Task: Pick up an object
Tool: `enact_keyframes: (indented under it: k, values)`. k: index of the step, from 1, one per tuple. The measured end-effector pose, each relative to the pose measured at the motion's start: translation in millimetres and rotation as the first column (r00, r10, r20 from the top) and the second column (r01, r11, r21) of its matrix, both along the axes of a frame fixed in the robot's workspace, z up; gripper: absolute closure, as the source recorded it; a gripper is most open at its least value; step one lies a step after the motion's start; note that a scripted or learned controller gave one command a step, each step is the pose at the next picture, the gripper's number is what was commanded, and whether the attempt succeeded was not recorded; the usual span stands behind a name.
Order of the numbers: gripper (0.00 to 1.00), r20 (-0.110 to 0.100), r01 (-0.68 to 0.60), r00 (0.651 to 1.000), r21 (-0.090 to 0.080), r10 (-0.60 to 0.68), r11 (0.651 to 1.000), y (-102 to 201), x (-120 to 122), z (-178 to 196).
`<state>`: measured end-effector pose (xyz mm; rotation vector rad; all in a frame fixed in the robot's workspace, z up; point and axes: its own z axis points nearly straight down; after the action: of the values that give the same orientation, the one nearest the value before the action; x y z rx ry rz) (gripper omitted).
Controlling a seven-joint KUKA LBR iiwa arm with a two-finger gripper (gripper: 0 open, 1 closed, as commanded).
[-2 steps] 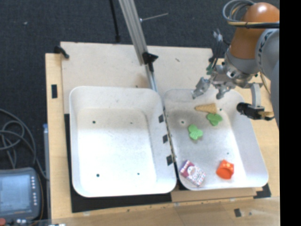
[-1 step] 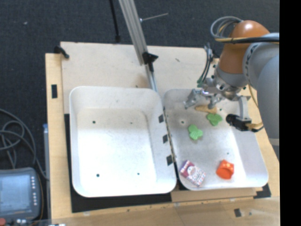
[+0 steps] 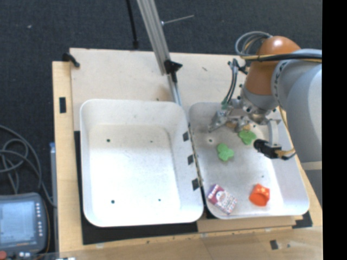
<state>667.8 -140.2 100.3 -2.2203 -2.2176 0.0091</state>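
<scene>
The gripper [image 3: 226, 119] hangs low over the far end of the right bin [image 3: 287, 183], below the orange wrist band. A green lumpy toy [image 3: 225, 152] lies in the bin just in front of the gripper, apart from it. A second green piece [image 3: 247, 137] lies close to the gripper's right side, partly under the wrist. Further forward lie an orange object [image 3: 260, 195] and a pink and white packet [image 3: 221, 198].
The left bin [image 3: 92, 118] stands beside the right one, with a few dark specks on its floor. A slanted metal pole [image 3: 157, 37] rises behind the bins. A black cable part [image 3: 267, 148] hangs from the wrist over the right bin.
</scene>
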Motion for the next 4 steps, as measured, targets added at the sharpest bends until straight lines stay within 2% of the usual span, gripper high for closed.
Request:
enact_keyframes:
  k: [1, 2, 4]
  values:
    - [1.0, 0.005, 0.002, 1.0, 0.0, -0.002, 1.0, -0.9, 0.9, 12.5]
    - [1.0, 0.013, 0.001, 1.0, 0.001, -0.001, 1.0, -3.0, -2.0, 57.8]
    - [1.0, 0.014, 0.001, 1.0, 0.0, -0.001, 1.0, -16.2, -4.9, 161.3]
